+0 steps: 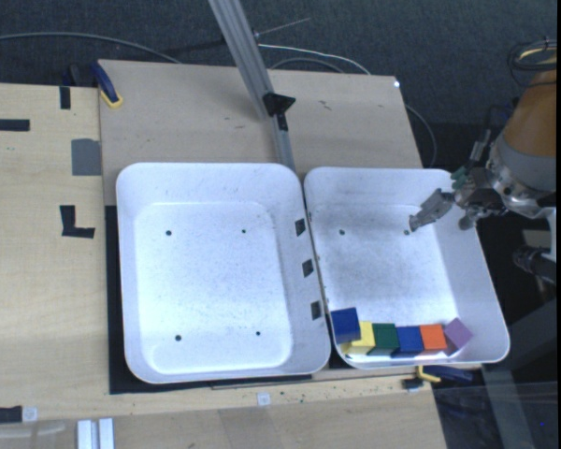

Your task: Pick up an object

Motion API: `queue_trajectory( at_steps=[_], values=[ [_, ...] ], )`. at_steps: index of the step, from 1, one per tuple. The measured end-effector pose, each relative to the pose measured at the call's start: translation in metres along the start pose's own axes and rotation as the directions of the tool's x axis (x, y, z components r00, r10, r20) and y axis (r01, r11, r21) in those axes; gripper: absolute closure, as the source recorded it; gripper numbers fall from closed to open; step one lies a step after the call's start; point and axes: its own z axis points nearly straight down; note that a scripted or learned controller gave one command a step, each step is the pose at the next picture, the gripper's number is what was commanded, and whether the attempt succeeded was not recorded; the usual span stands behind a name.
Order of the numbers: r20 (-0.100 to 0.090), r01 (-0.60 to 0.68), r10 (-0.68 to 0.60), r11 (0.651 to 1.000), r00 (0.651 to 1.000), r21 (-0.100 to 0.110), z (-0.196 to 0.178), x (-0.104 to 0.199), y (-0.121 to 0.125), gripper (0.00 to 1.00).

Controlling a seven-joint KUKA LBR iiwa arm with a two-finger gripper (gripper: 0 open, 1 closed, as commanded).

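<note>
Robot lab — bench (196,110), white bins (140,251)

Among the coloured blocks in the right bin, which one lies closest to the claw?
The purple block, at the right end of the row along the near wall. The blue, yellow, green and orange blocks lie farther left, away from the claw.

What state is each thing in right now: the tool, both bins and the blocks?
Tool: over the right bin's upper right part, nothing visibly held; finger opening unclear.
Right bin: holds a row of blocks along its near edge.
Left bin: no objects visible inside.
Blue block: sits at the row's left end.
Yellow block, green block, second blue block, orange block, purple block: lined up side by side, untouched.
</note>
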Motion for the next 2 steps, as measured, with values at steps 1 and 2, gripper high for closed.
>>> queue_trajectory(
  at_steps=[1, 2],
  values=[
    [0.001, 0.006, -0.006, 1.000, 1.000, -0.010, -0.082, 0.042, 0.028, 0.00],
    [0.001, -0.008, 0.008, 1.000, 1.000, 0.007, -0.031, -0.003, -0.035, 0.00]
  ],
)
